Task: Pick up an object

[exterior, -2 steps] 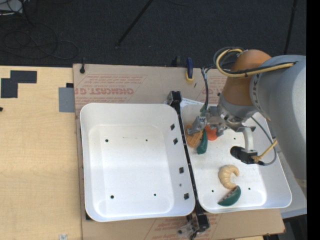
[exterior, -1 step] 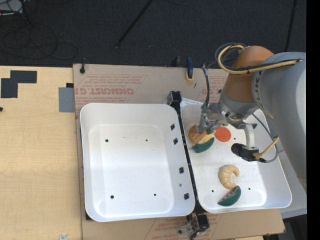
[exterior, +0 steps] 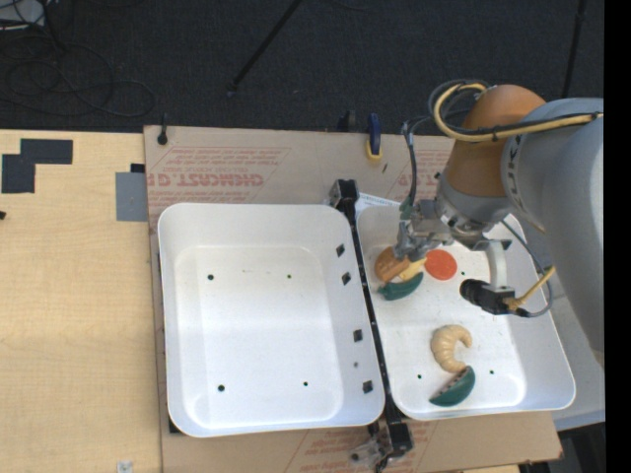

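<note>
Fingers [exterior: 406,236]: pointing down into the right bin [exterior: 523,363]. I cannot tell whether they are spread or pressed together, since their tips are blending into the things beneath them. The gripper [exterior: 412,249] is hanging over the upper-left part of that bin, near the wall it shares with its neighbour.

Camera view:
- A tan bun [exterior: 391,263] is lying right under the gripper tips and is meeting them in the picture. I cannot tell whether it is being pinched.
- A green wedge [exterior: 402,287] is lying against the bun's lower edge.
- A red disc [exterior: 442,265] is sitting just to the right of the bun.
- A pale croissant [exterior: 451,347] is lying lower in the same bin, well apart from the gripper.
- A second green wedge [exterior: 454,387] is touching the croissant's lower end.
- The left bin [exterior: 256,333] is sitting beside the right one, their walls meeting along the middle.
- Both bins are resting on a cardboard sheet [exterior: 227,173] on the wooden bench [exterior: 69,313].
- The grey arm [exterior: 557,175] is reaching in from the right, with its orange band [exterior: 493,136] sitting above the wrist.
</note>
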`<state>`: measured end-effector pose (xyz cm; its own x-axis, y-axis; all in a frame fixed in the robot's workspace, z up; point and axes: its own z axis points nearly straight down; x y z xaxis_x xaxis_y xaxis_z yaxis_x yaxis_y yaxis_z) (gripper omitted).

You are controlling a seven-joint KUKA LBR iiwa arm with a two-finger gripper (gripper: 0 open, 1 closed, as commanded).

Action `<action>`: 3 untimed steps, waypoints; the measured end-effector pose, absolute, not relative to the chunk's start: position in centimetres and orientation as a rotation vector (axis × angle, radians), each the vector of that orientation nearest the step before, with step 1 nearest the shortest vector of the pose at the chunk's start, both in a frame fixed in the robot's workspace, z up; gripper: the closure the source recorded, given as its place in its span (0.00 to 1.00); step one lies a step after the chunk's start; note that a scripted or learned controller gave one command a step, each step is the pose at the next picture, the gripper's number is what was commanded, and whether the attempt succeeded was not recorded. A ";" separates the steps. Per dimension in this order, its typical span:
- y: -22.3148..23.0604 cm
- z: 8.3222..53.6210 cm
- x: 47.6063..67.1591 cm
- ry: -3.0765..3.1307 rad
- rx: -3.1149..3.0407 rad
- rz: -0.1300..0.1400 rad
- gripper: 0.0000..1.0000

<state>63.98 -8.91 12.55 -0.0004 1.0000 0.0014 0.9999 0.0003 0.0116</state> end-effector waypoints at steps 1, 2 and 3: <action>-9.0 13.5 63.9 2.218 2.217 0.012 1.00; -9.1 14.4 63.9 2.218 2.217 0.011 1.00; -9.2 15.3 63.9 2.219 2.217 0.010 1.00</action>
<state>63.90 -9.24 15.34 -0.0006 1.0000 0.0012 1.0000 0.0006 0.0081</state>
